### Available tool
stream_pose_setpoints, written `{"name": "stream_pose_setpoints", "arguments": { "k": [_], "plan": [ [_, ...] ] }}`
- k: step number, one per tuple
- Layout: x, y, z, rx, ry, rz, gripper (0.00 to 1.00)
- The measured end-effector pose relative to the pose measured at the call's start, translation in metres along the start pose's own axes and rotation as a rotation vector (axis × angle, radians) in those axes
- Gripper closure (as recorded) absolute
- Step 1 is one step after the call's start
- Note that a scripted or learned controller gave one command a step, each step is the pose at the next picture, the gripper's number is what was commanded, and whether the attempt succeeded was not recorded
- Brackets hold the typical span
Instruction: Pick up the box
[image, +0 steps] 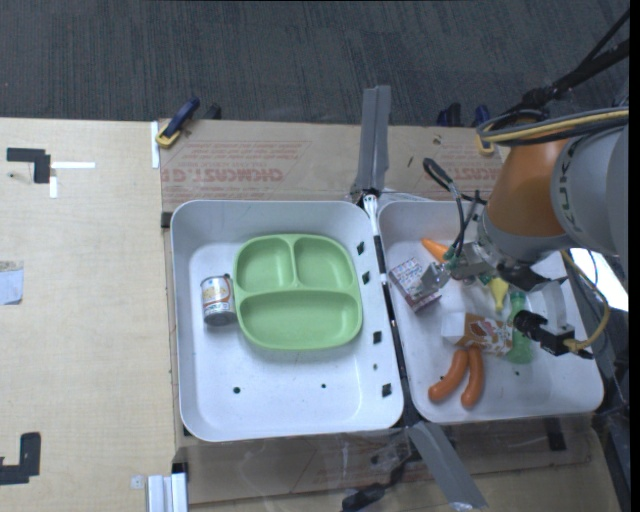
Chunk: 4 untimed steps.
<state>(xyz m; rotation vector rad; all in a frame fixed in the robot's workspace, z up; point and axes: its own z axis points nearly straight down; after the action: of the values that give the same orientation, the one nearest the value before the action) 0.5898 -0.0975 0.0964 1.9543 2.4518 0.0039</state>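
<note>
The small patterned cardboard box (412, 281) lies tilted in the right white plastic bin (575, 398), near its left wall, touching the two-finger metal gripper (440, 274); its grip cannot be told.

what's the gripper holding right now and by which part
The gripper is at the right-hand edge of the small box in the right bin, but whether it actually grips it cannot be told.
</note>
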Motion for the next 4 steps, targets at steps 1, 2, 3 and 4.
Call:
{"name": "stream_pose_setpoints", "arguments": {
  "k": [1,2,3,4],
  "plan": [
    [0.0,0.001,-0.01,-0.003,0.001,0.003,1.0],
    [0.062,0.037,-0.095,0.004,0.002,-0.312,1.0],
    [0.062,0.036,-0.095,0.005,0.003,-0.312,0.0],
    [0.063,0.073,-0.13,0.005,0.002,-0.214,0.0]
  ]
}}
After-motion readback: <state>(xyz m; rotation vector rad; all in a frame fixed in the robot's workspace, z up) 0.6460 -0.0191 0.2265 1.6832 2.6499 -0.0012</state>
